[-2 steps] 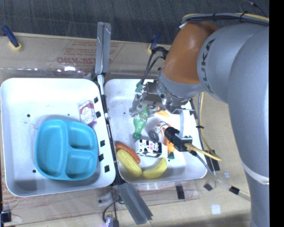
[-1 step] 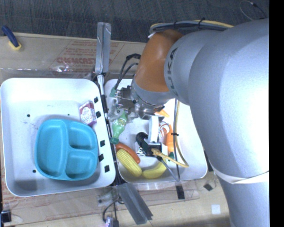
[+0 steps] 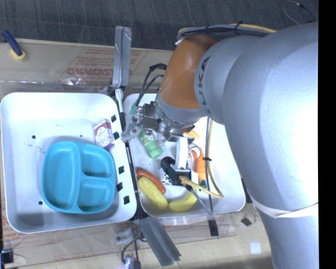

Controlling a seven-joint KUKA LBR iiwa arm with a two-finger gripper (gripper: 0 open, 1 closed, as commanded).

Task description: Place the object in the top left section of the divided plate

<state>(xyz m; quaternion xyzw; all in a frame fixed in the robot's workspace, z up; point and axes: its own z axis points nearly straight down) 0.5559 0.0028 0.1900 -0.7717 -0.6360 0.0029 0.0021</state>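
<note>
A blue divided plate [image 3: 77,177] lies in the left white bin [image 3: 22,116], its sections bare. A small dark-red packet [image 3: 103,133] rests just beyond the plate's far right corner, against the bin wall. My gripper [image 3: 144,129] hangs low over the far left part of the right bin [image 3: 232,189], close to the wall between the bins. A green object [image 3: 152,146] lies right under and in front of it. The wrist hides whether anything is held.
The right bin's near end holds a corn cob [image 3: 151,193], a yellow banana [image 3: 182,204], a reddish sausage-like piece [image 3: 151,179] and an orange-and-white item [image 3: 194,157]. The arm covers the right side of that bin. A metal bar [image 3: 121,55] stands beyond the bins.
</note>
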